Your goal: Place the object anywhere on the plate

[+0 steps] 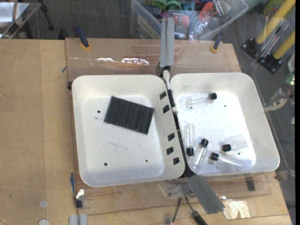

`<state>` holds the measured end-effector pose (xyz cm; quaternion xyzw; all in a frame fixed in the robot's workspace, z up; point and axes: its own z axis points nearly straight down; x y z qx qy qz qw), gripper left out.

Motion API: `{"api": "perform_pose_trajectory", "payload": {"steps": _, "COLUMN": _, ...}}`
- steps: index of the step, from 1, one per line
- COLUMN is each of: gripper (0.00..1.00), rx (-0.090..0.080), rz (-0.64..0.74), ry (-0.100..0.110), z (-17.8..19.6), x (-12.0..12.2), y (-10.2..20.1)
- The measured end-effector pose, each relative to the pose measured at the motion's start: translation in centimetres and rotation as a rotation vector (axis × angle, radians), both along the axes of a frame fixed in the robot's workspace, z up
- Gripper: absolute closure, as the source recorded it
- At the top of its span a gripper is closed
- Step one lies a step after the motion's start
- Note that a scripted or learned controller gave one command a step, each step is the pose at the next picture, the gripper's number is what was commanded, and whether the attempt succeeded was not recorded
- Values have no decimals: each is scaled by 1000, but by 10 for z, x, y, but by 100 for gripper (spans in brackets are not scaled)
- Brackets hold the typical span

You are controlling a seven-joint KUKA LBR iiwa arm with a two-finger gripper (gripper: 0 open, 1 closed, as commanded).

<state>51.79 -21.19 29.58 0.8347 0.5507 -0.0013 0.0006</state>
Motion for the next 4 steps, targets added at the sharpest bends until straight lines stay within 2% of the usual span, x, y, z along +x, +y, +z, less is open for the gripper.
{"api": "perform_pose_trajectory", "payload": {"steps": 1, "gripper": 0, "rx": 0, "rz": 0, "ry": 0, "z": 0, "x": 0, "y": 0}}
{"api": "perform_pose_trajectory", "payload": {"steps": 2, "gripper": 0, "rx": 0, "rz": 219, "ry": -3, "z": 83, "x": -37, "y": 11}}
{"api": "perform_pose_trajectory", "payload": {"steps": 3, "gripper": 100, "rx": -3, "rz": 222, "ry": -4, "z": 93, "x": -36, "y": 11}}
{"api": "perform_pose_trajectory", "payload": {"steps": 4, "gripper": 0, "rx": -3, "rz": 222, "ry": -4, "z": 93, "x": -36, "y": 11}}
